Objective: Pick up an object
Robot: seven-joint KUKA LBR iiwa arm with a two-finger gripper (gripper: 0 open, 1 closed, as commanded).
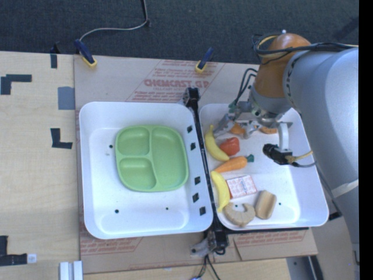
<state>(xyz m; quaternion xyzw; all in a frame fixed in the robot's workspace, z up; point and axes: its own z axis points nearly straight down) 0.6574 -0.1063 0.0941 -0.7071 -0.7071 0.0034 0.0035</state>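
Can't tell how the two-finger metal gripper (233, 127) is set from here; it sits low over the small red rounded toy (229, 145) in the right white bin (309, 200), between the upper yellow banana (215, 146) and orange carrot (232, 164). We should come straight down, centred on the red piece. Bin divider wall close left; open floor toward the right.

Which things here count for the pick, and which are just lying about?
For the job:
pincer
red tomato
carrot
upper banana
lower banana
red-and-white packet
bagel
bread roll

Lying about:
green divided plate
left bin
yellow clamps
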